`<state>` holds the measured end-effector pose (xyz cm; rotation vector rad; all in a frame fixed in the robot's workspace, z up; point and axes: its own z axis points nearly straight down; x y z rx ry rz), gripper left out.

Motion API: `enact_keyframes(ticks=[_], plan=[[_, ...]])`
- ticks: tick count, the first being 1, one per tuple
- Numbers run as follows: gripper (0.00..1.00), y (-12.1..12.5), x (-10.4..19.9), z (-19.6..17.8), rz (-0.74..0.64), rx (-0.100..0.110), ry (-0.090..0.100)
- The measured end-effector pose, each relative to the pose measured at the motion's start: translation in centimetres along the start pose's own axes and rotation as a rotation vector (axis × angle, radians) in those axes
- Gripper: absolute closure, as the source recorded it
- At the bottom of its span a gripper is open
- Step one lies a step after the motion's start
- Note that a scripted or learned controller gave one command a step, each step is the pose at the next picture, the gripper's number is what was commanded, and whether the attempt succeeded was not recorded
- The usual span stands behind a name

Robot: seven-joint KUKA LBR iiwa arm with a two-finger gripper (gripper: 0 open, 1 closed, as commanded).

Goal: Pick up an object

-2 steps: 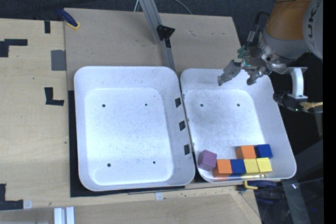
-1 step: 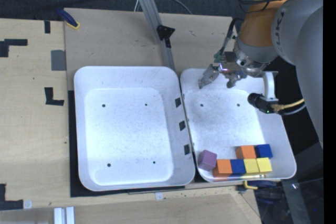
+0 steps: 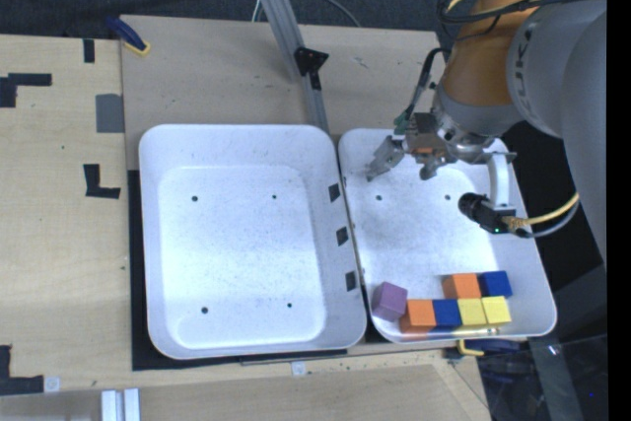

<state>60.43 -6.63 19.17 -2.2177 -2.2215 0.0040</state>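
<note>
Two shallow white plastic bins sit side by side on the pale wooden bench, the left bin larger in view than the right bin. From where I stand, all the small blocks lie in the right bin, crowded into its near corner. A purple cube sits tilted at the left of the cluster, close against the bin's wall. Just beside it is an orange cube, then a blue cube, then two yellow cubes in a row along the near rim. Behind that row sit a second orange block and a second blue block, touching each other.

The grey arm with the orange band reaches in from the right, and its two-finger gripper hangs over the far end of the right bin, well apart from the blocks. Its two fingers look spread apart, one slanting out to the left over the bin's far-left corner, the other shorter on the right, with nothing between them. A black cable with a yellowish hose trails off the wrist over the bin's right side. A grey metal pole slants across the bench behind the bins.
</note>
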Motion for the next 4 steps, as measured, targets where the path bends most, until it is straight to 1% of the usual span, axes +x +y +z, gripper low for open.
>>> enact_keyframes(ticks=[1, 2, 3, 4], plan=[[0.00, -4.3, 2.1, 0.0, 0.001, 0.001, 0.000], [0.00, -7.7, 7.2, 0.1, -0.003, 0.001, 0.002], [0.00, -8.8, 15.7, 0.1, -0.009, -0.001, 0.003], [0.00, -8.8, 15.1, 0.1, 0.000, -0.001, 0.000]])
